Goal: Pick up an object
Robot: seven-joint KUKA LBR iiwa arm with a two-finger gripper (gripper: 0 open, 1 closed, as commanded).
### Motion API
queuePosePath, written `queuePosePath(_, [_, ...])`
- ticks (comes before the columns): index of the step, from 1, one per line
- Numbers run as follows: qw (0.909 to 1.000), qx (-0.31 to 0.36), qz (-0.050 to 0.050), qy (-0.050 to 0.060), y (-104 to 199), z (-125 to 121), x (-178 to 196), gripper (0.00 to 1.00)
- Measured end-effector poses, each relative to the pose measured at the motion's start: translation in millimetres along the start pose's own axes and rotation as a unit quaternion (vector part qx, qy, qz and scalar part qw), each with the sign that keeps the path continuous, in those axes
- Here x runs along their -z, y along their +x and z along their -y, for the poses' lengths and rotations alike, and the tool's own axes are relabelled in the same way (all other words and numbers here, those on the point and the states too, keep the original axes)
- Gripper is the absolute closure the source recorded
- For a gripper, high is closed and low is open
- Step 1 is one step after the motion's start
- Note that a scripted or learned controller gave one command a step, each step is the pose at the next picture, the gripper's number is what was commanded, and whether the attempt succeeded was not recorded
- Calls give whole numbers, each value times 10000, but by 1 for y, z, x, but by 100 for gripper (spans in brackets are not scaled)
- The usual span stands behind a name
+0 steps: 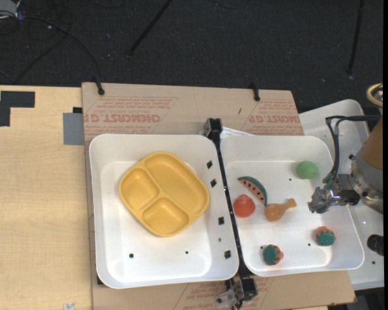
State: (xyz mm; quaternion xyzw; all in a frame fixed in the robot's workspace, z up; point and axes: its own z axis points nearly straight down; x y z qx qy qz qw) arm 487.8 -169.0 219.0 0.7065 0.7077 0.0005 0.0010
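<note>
Right bin (349, 257): drumstick (280, 208) long axis left-right, pincer (323, 200) state unclear.

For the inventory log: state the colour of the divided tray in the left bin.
Yellow tray, camera view.

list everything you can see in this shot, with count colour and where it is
bins: 2, white, side by side on the bench
divided plate: 1, yellow, three compartments, in the left bin
ball: 1, green, upper right of the right bin
watermelon slice: 1, green rind with red flesh, near the middle of the right bin
tomato-like toy: 1, red, right bin, just below the watermelon slice
drumstick toy: 1, orange-brown, centre of the right bin
small toys: 2, dark green with red, along the right bin's front; the other sits further right
cardboard sheet: 1, brown, under the bins
gripper: 1, grey metal, over the right bin's right side, beside the drumstick toy
</note>
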Motion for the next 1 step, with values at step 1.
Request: queuePosePath(1, [10000,19,-19,25,56,5,9,100])
